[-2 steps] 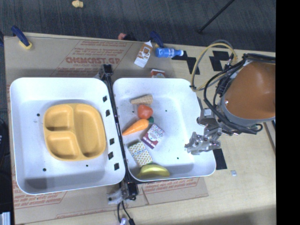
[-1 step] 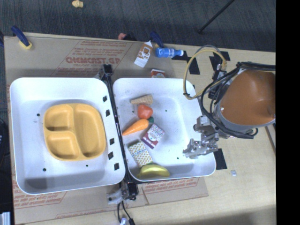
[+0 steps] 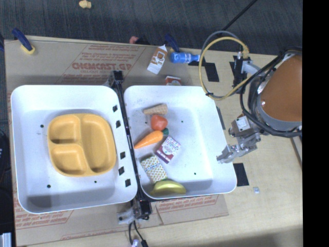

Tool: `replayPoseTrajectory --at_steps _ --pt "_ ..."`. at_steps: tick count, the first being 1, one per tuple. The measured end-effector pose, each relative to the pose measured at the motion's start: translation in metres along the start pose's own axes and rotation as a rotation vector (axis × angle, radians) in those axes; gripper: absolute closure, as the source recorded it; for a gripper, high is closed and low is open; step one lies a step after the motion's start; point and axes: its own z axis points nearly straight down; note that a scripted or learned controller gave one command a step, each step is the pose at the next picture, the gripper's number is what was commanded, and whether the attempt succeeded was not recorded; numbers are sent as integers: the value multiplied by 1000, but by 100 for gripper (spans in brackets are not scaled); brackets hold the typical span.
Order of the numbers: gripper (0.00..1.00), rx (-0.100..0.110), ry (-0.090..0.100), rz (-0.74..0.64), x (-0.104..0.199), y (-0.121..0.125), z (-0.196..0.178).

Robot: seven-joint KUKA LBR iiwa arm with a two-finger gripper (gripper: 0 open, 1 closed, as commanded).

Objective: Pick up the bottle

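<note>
A small blue bottle (image 3: 181, 58) lies on its side on the cardboard behind the right bin (image 3: 205, 112), outside both bins. My gripper (image 3: 230, 155) hangs low over the right rim of that bin, well in front of and to the right of the bottle. Nothing shows in its grasp. The grey arm with its orange band (image 3: 281, 94) comes in from the right.
The right bin holds a wafer (image 3: 155, 109), a red fruit (image 3: 159, 122), a carrot (image 3: 149, 139), a red-and-white packet (image 3: 168, 149), a cracker pack (image 3: 153, 168) and a yellow-green fruit (image 3: 168, 188). A yellow divided plate (image 3: 81, 143) sits in the left bin. A small carton (image 3: 157, 59) lies next to the bottle; a yellow cable loop (image 3: 216, 40) curls beside it.
</note>
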Motion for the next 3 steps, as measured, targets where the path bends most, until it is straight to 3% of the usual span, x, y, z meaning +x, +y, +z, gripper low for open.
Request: replayPoseTrajectory --at_steps 3 --pt "100 -5 -2 0 -2 -2 -30"
